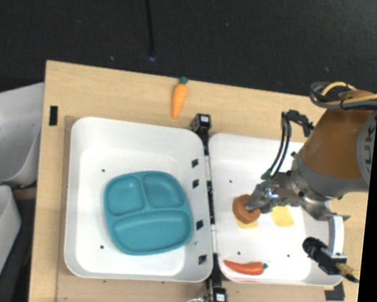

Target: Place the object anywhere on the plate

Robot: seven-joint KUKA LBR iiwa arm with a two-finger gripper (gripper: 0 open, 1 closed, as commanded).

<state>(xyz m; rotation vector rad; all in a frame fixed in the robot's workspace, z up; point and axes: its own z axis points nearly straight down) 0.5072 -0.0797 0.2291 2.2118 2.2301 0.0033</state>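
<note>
The gripper (258, 201) sits low in the right white bin (242, 156), right of frame centre, over a round brown and orange toy food piece (244, 211); whether it grips cannot be told. The teal sectioned plate (148, 211) lies in the left bin (88, 169).

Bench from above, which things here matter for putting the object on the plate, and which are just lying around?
Job in hand:
- blue plate, left bin
- brown round object, right bin, at the end effector

Lying about:
- yellow piece, right bin
- red chili, right bin
- carrot, on the bench beyond the bins
</note>
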